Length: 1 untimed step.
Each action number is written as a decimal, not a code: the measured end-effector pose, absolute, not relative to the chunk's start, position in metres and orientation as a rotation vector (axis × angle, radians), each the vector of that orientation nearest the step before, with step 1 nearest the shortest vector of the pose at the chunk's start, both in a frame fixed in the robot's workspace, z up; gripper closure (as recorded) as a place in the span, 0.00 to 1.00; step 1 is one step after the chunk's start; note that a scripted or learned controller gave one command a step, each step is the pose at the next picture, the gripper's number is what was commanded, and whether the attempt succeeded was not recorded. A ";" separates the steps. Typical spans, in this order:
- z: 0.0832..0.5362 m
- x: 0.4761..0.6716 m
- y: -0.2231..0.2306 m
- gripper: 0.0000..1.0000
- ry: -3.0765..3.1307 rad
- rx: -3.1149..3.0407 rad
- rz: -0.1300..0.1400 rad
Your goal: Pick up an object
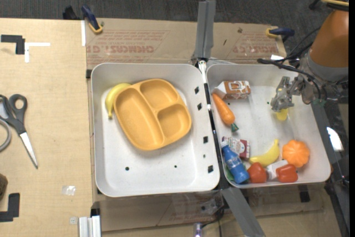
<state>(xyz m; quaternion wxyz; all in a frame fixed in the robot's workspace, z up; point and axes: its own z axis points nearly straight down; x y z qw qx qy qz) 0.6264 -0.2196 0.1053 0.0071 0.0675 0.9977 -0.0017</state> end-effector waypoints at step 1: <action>0.105 0.626 -0.219 0.00 3.120 0.211 -0.005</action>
